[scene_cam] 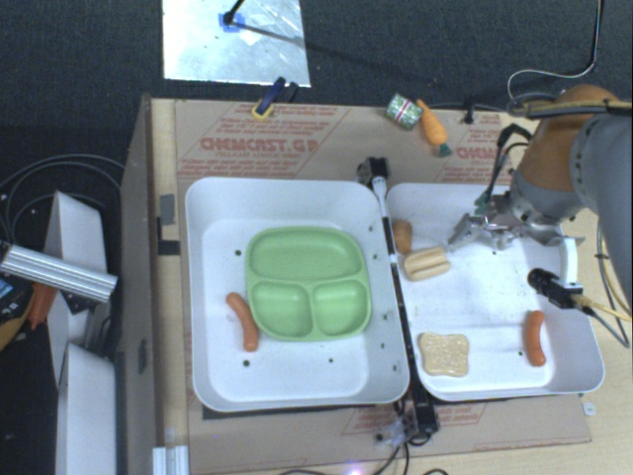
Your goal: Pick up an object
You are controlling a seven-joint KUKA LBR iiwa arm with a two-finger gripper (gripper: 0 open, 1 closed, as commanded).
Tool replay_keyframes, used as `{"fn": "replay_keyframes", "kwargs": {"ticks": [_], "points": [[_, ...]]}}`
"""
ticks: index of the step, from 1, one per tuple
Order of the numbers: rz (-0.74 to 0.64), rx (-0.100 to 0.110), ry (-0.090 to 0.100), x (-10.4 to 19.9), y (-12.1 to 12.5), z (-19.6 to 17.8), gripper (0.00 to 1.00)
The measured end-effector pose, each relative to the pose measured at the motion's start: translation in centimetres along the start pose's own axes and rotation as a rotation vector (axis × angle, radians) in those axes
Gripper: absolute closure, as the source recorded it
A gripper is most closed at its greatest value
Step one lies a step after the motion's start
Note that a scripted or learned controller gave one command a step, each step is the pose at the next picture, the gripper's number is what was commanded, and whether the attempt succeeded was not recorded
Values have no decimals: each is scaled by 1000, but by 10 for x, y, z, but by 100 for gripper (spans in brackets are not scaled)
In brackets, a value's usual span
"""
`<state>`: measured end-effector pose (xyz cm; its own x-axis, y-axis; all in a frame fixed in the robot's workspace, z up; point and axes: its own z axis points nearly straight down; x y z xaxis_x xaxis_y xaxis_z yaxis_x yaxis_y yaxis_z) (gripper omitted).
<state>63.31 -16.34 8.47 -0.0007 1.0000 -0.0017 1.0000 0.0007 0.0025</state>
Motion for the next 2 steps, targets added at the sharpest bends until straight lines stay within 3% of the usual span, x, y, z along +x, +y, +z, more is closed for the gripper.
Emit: {"fn": "replay_keyframes", "kwargs": {"ticks": [1,2], "points": [[-1,-1,0,-22,14,0,0],[-3,-5,-1,-43,37,-77,0]]}}
